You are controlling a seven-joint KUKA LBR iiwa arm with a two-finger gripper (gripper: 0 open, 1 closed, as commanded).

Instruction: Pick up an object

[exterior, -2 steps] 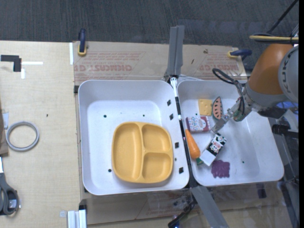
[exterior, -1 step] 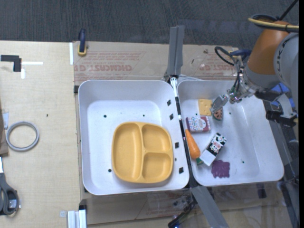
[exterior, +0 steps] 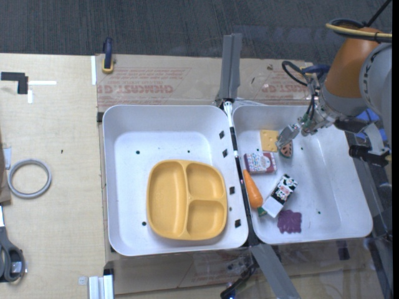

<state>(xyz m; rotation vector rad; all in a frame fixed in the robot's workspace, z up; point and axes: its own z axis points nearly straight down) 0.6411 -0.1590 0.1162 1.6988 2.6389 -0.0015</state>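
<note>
The left bin (exterior: 118, 167) holds a yellow divided plate (exterior: 187, 199), too broad and slick for two fingers. The right bin (exterior: 340, 198) holds the smaller pieces: a carrot (exterior: 252, 190), a milk carton (exterior: 282, 193), a pink packet (exterior: 259, 162), a purple grape bunch (exterior: 289, 221), a cheese slice (exterior: 269, 139). All look like light, rigid toys. The gripper (exterior: 288, 141) hovers beside the cheese; whether it is open or closed, I cannot tell. The carton seems best, taken across its flat sides.

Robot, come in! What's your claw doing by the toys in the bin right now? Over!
Two-finger gripper low in right white bin, beside yellow cheese slice. Nothing seen between fingers. Pink carton, orange carrot, cow-print carton, purple grapes lie nearby.
</note>
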